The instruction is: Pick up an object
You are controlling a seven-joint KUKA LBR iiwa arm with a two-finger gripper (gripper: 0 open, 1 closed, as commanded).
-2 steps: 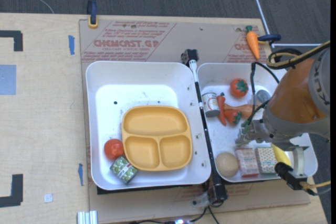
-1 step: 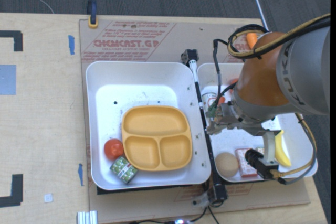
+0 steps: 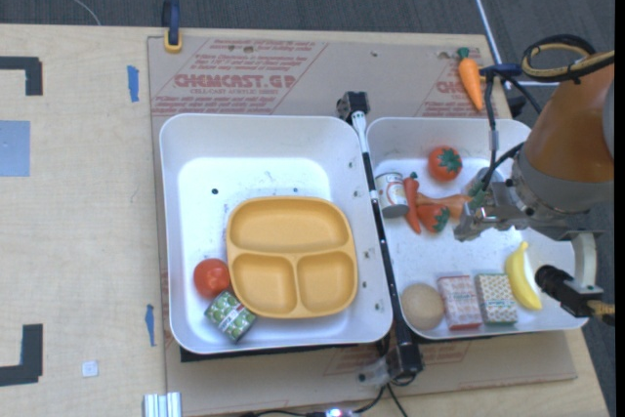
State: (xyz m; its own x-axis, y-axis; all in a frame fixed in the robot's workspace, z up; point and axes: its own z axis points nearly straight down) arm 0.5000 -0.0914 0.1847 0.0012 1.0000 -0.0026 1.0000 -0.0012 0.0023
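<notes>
My gripper (image 3: 476, 213) hangs low over the middle of the right bin (image 3: 508, 134), under the grey and orange arm coming in from the right. Just left of it lie red and orange pepper-like pieces (image 3: 428, 210); whether the gripper touches them I cannot tell. Further back in that bin is a red tomato (image 3: 444, 163), and a small can (image 3: 392, 191) lies by the left wall. A banana (image 3: 522, 276), two small boxes (image 3: 457, 300) (image 3: 496, 298) and a beige round object (image 3: 423, 306) sit along the front.
The left bin (image 3: 195, 161) holds a yellow divided plate (image 3: 291, 256), a red ball-like fruit (image 3: 211, 276) and a green box (image 3: 229, 315). A carrot (image 3: 471, 81) lies on the cardboard behind the right bin.
</notes>
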